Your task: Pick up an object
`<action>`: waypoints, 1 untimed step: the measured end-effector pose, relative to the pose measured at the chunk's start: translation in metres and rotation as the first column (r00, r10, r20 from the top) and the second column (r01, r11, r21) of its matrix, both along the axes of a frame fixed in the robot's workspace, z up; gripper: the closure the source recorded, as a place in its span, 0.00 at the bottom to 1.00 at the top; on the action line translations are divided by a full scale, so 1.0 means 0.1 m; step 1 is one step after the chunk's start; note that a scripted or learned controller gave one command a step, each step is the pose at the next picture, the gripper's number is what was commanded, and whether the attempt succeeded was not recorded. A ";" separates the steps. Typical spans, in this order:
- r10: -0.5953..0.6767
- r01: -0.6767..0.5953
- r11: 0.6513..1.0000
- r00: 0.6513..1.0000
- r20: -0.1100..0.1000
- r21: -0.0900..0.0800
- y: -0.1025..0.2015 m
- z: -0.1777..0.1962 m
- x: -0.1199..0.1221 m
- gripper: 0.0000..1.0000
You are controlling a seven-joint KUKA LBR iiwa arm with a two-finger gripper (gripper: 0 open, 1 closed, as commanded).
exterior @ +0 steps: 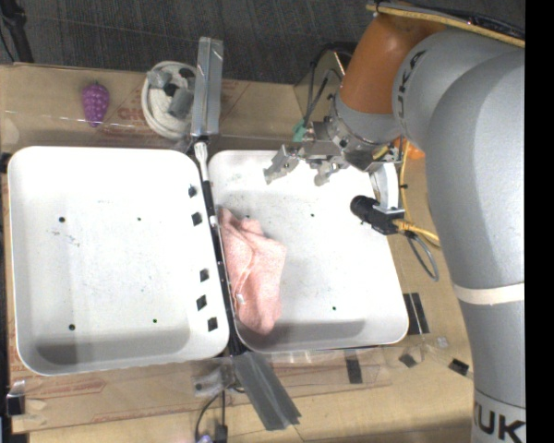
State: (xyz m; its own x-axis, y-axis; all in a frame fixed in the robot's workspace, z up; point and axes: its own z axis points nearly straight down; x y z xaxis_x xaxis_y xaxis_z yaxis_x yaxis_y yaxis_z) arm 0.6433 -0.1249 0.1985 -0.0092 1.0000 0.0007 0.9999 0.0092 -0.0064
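Just one pink cloth (252, 270), two white bins (37, 247).

Pink cloth (251, 270), soft & crumpled, lies flat-ish in right bin (351, 275), bunched vs. its left wall by the divider. Long axis runs far-to-near; far end is folded w/ a small peak, near end reaches almost to bin's near wall. Creases show across the middle. Nothing touches it.

My thick rounded grey arm (471, 155) with black KUKA lettering, my orange band (374, 63) above the wrist, my metal two-finger end effector (300, 169), thin cables looping beside my wrist
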 end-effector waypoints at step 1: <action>-0.070 0.070 0.998 0.998 0.000 -0.001 -0.10 -0.48 -0.61 0.00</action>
State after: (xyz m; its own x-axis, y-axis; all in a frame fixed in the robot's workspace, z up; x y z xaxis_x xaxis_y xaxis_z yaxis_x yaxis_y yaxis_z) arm 0.5821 -0.1349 0.1510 0.0604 0.9982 -0.0001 0.9982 -0.0604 -0.0061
